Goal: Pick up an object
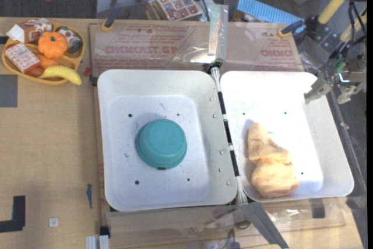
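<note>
Two shallow white plastic bins with rounded corners sit side by side on the table [46, 148], whose top looks like bare brown wood or cardboard. The left bin [116, 96] holds a teal bowl [161, 144], round and smooth, turned upside down near the middle of the bin floor, so its flat base faces up. The floor around it is speckled with small dark holes and faint scuffs.

The right bin [280, 96] holds a tan, lumpy soft thing [269, 161], matte and doughy like a bread roll or plush toy, made of two bulging parts. It lies in the near half of the bin, closer to the wall shared with the left bin.

The gripper [335, 80] hangs at the far right corner of the right bin, over its rim, a tangle of grey metal and cables. How far it is spread cannot be told, and nothing is seen in it.

At the table's far left, a yellow dish [11, 60] carries toy food: an orange pumpkin [52, 44] and a banana [62, 73].
</note>
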